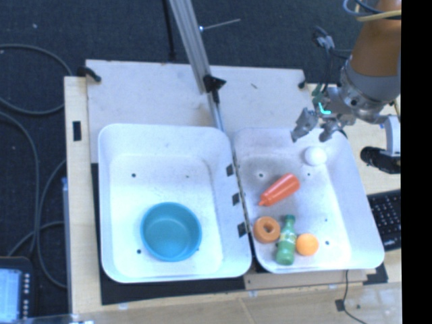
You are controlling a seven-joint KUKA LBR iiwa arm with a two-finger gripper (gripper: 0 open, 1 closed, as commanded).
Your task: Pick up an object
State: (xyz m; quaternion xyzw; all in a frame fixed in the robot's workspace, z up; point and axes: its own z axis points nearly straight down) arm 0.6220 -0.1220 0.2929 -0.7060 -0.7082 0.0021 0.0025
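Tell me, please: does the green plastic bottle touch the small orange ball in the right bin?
Touching. In the camera view the green plastic bottle lies against the small orange ball, with no white bin floor visible between them.

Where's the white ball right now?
The white ball lies in the right bin, near its far edge, just below the hand and above the carrot.

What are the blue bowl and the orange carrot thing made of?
The blue bowl looks like smooth plastic: one even colour, with a soft sheen inside. The carrot is probably a plastic toy too, plain orange and rounded, though the view is too blurry to rule out rubber or foam.
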